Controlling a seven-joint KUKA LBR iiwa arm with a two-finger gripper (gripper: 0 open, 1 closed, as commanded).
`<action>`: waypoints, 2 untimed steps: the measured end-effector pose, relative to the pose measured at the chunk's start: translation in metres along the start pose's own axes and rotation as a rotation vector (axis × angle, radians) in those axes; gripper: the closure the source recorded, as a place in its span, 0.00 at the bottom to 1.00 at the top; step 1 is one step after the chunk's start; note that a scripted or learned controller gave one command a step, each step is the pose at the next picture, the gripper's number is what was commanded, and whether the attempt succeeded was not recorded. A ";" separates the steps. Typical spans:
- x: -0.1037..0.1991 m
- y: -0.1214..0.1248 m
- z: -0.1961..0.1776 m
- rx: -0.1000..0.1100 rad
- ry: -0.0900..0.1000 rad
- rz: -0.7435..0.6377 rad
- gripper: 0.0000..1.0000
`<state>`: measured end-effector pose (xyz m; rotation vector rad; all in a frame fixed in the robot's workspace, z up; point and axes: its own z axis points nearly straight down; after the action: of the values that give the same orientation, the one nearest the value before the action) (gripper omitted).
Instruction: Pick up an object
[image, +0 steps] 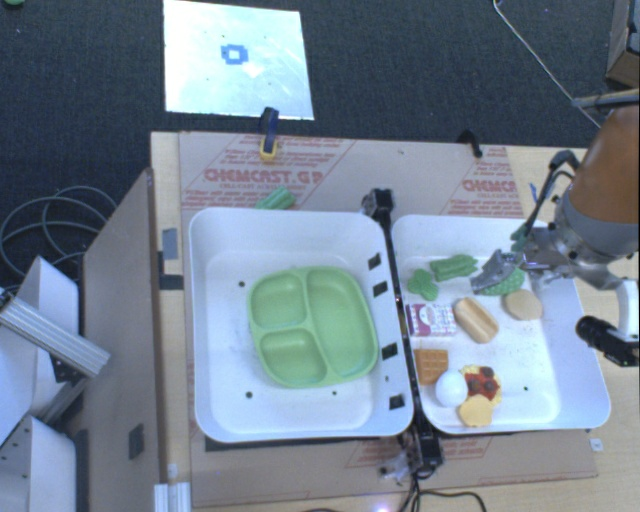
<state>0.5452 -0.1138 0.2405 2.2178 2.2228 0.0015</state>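
While pincer hovers above right bin, nothing visibly held.

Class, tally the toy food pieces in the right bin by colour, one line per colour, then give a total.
Green: 3, the pickle, a small piece, one beside the tool at
Tan or brown: 3
White: 1
Pink and white: 1
Red and yellow: 1
Total: 9

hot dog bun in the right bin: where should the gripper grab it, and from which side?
Probably from straight above, at the middle of the bun. It lies flat on the right bin, an elongated tan shape running diagonally, so close the fingers across its narrow width. A pink-and-white packet sits close on its left, so keep the fingers away from that side. The gripper hovers just above it.
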 end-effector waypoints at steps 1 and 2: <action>-0.056 -0.008 0.151 0.012 0.001 0.006 0.00; -0.078 0.079 0.155 -0.008 -0.003 -0.004 0.00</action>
<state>0.6242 -0.1913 0.0857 2.2080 2.2208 0.0070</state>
